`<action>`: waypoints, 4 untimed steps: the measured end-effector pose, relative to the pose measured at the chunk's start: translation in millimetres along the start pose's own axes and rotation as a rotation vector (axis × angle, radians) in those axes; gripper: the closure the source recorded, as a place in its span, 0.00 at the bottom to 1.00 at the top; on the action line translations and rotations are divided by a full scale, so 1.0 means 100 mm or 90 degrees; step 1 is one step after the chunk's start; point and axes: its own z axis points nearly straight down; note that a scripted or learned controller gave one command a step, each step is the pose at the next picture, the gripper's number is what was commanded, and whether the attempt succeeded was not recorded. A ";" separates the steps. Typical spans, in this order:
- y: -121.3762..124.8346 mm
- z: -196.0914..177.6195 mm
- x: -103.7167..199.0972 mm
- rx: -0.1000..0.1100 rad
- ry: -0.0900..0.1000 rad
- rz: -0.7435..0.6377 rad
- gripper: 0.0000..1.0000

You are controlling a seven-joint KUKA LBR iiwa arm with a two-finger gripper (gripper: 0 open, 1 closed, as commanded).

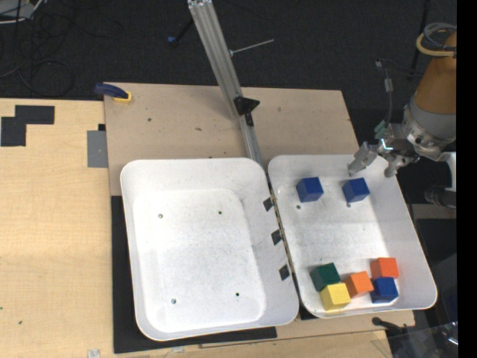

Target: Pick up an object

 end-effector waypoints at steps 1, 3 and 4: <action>0.01 -0.03 0.01 -0.003 -0.001 -0.003 0.00; 0.01 0.96 0.07 -0.010 -0.007 -0.003 0.00; 0.04 0.92 0.06 -0.017 -0.005 -0.003 0.00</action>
